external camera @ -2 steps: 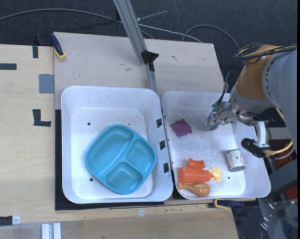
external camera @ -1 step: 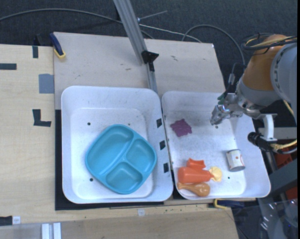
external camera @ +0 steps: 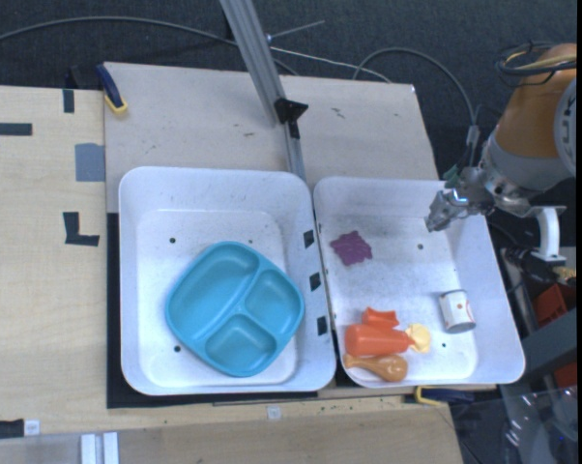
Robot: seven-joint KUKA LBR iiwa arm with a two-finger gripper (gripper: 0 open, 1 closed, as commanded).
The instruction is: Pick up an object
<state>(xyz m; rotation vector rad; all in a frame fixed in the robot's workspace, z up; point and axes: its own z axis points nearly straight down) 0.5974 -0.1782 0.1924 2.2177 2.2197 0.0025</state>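
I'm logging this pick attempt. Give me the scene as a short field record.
left bin: blue divided plate
right bin: purple piece, small white can, orange toy, tan toy, small yellow piece
gripper: over the right bin's upper right, apart from every object
held: nothing visible

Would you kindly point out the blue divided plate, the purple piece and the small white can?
blue divided plate [external camera: 235,307], camera view, central ridge between compartments.
purple piece [external camera: 351,248], camera view, its middle.
small white can [external camera: 455,310], camera view, its side wall.
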